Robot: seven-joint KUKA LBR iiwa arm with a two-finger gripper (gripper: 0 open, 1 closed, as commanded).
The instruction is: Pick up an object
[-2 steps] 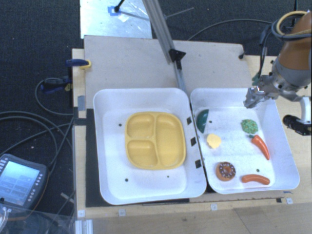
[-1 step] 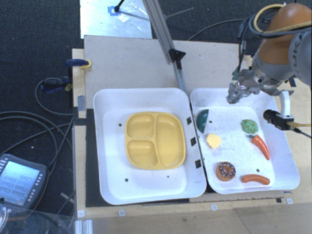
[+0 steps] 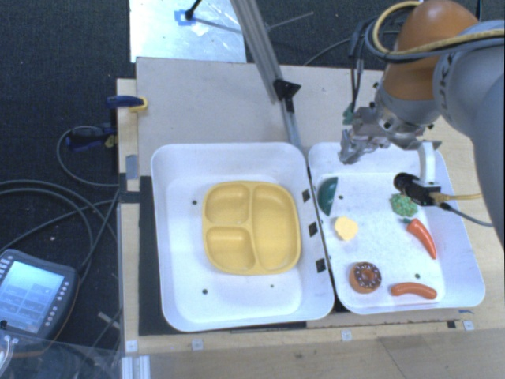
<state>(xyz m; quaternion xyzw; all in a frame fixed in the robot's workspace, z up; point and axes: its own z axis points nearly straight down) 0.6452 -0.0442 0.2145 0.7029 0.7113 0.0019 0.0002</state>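
We see our pincer (image 3: 353, 153) over the right bin's (image 3: 465, 290) far left corner, nothing visibly held; we cannot tell its opening. Candidate objects lie below, the green wedge (image 3: 327, 194) nearest.

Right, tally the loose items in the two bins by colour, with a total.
Yellow: 2, the divided tray in the left bin, the small yellow piece in the right bin
Green: 2, the dark green piece, the broccoli
Orange-red: 2, the carrot, the sausage
Brown: 1, the doughnut
Total: 7
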